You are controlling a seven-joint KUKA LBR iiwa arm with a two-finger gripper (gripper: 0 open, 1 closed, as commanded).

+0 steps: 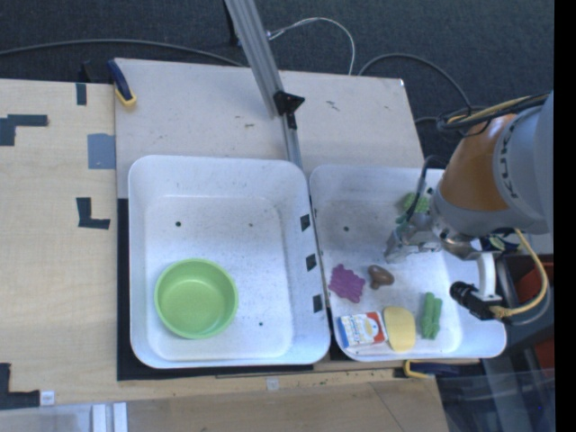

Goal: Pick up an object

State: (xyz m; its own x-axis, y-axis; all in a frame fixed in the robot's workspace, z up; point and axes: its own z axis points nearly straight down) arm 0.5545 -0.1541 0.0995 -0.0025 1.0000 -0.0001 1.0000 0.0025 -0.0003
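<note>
Camera view is showing us two white bins sitting side by side on the counter (207,124). We are reaching in from the right with our grey and orange arm (490,174). Our gripper (402,241) is hanging low over the right bin (360,192), near its right side. The fingers are looking dark and small from up here, and we cannot tell if they are wide or narrow. We are not seeing anything between them.

So we are judging that the pick is not done yet. Nothing is looking lifted. All the things are lying flat on the bin floor.

A brown lump (382,276) is lying just below and a bit left of the gripper, and it is the nearest thing. A purple piece (346,283) is lying just left of it. Down by the front wall, a red and white pack (362,329), a yellow block (400,328) and a green stick (431,316) are lining up in a row. A green bowl (196,297) is sitting alone in the left bin (216,183), well apart from us.

What is left, we are guessing, is most of the job: moving over one thing, coming down, closing on it, and lifting it up.
</note>
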